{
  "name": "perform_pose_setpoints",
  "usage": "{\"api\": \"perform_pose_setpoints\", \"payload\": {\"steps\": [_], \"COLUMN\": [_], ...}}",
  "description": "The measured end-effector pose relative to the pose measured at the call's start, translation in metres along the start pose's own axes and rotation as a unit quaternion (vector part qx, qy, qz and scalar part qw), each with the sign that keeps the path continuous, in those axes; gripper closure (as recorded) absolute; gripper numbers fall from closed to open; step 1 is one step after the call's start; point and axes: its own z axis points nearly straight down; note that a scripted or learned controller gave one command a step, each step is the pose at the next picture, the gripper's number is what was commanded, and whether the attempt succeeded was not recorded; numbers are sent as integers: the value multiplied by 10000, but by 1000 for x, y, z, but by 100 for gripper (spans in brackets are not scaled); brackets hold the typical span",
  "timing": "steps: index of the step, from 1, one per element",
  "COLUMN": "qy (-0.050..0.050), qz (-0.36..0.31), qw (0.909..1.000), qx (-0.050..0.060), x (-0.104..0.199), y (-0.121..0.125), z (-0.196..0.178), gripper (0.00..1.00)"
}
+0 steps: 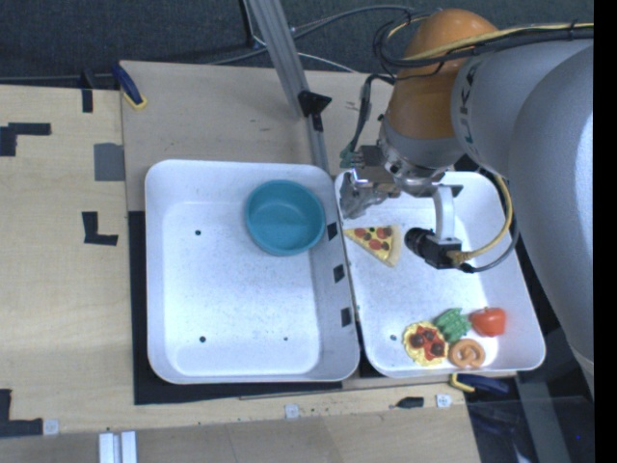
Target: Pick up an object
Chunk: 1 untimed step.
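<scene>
Across the bench, left to right. Left bin [193, 287]: white, shallow, speckled floor. Blue bowl [284, 217] sits upright at about 1 o'clock on the bin floor, close to the far wall and near the shared edge between the bins.

Right bin [492, 292]: pizza slice [375, 241] lies flat at about 10 o'clock, point toward 4 o'clock, just beside the shared edge. At about 5 o'clock, a cluster of small toy foods along the near wall: round mini pizza [424, 342], green leafy piece [451, 322] touching it, a tan coiled piece [469, 354], and a red tomato [489, 321] at the cluster's 2 o'clock end.

Gripper [361, 196]: hangs over the far-left corner of the right bin, just at 11 o'clock of the pizza slice, apart from it. Metal parts blur together; cannot tell whether the claw is spread or pressed together. Nothing visible between the fingers.

Arm [501, 95]: grey, with orange band, fills the 1 to 3 o'clock sector. Black cable loops over the right bin.
</scene>
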Motion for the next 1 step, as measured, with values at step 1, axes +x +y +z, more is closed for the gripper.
{"api": "perform_pose_setpoints", "payload": {"steps": [1], "qy": [-1], "qz": [-2], "qw": [10000], "qx": [8], "x": [51], "y": [18], "z": [9], "gripper": [100]}}
